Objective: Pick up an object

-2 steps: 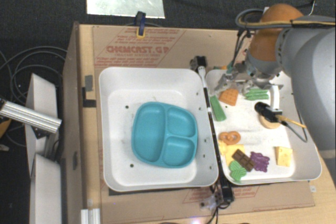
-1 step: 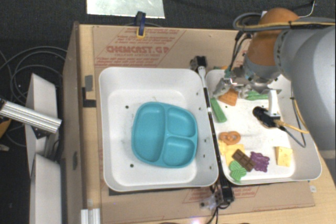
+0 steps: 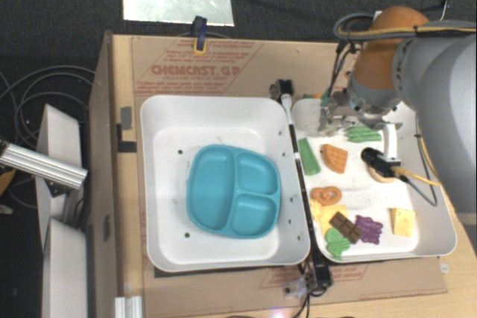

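The gripper (image 3: 337, 118) hovers at the right bin's (image 3: 431, 243) far edge; the green piece (image 3: 363, 134) lies just beside it, lengthwise across. Jaws' state: cannot tell.

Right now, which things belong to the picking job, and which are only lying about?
For the job: gripper; right bin with toy food: orange waffle, purple grapes, cheese, pretzel.

Lying about: blue plate in left bin, cables.

Grey arm (image 3: 436, 97), orange band (image 3: 384, 48)
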Action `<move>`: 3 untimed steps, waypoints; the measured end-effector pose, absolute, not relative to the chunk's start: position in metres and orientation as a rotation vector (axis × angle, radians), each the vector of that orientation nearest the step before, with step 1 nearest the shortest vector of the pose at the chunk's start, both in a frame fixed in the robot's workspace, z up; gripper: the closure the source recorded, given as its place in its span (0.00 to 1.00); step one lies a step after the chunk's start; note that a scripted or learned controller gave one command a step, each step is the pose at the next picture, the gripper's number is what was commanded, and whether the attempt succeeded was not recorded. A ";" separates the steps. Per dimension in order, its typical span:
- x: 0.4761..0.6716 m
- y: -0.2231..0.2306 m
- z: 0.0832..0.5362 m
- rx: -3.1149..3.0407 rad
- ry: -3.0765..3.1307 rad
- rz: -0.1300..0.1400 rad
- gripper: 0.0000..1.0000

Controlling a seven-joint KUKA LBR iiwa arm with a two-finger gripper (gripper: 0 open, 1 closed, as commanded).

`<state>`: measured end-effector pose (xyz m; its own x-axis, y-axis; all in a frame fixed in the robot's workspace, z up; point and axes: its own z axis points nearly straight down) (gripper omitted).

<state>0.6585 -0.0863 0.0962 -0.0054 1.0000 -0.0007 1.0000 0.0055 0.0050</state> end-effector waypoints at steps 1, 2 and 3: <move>0.586 -0.082 0.188 2.223 2.222 0.001 1.00; 0.559 -0.145 0.221 2.222 2.215 0.001 1.00; 0.560 -0.142 0.220 2.218 2.221 0.002 0.00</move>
